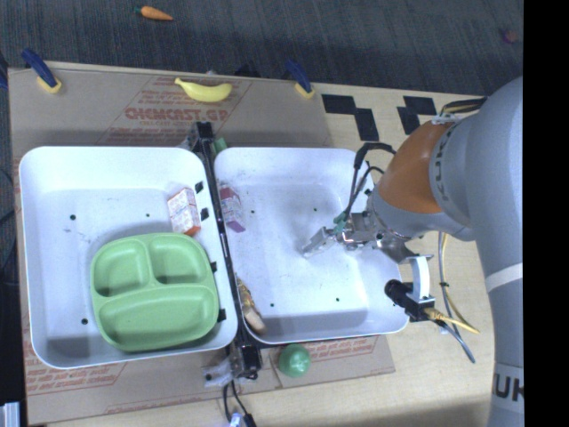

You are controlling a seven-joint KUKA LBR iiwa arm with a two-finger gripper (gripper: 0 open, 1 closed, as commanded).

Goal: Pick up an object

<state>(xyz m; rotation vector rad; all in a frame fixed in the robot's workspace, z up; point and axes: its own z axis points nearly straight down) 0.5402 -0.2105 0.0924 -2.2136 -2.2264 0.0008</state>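
Pink packet (pixel 230 206) lay in the right bin (pixel 293 163), close against that bin's left wall, near the top corner. It was small and crinkly-looking, pink and purple with some white. A little tan thing (pixel 250 310) lay by the same wall, down at the bottom corner, well apart from the packet.

The jaws hung over the middle of the right bin, pointing down and to the left, with bare white floor between them and the packet. I could not tell if the jaws were open or closed, and nothing showed between them. The grey arm (pixel 462 181) reached in over the bin's right wall.

The middle of the right bin had lots of open room. The packet sat tight by the wall, with free space on its right side.

In the left bin (pixel 53 172) sat a big green tray (pixel 156 290) and a small red and white packet (pixel 183 210). On the tabletop (pixel 267 114) lay a yellow banana (pixel 204 88) above the bins and a green ball (pixel 294 360) below them.
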